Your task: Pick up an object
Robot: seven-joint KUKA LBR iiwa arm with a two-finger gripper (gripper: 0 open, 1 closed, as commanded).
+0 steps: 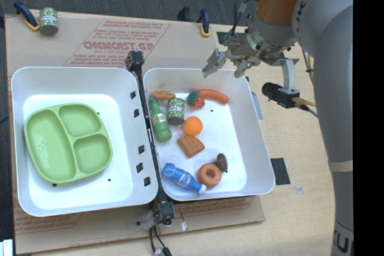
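White bins: you have two side by side; the left bin [24, 84] holds a green divided plate [67, 142].
Right bin [259, 147]: orange ball [192, 126], waffle cracker [191, 145], doughnut [209, 174], blue bottle [180, 178], green bottle [159, 121], small jar [176, 110], carrot [211, 95], a strawberry-like piece [194, 99].
Gripper [227, 65]: you see it above the right bin's far rim, fingers spread apart, nothing between them.
Bench: another jar [48, 20] at the far left corner.
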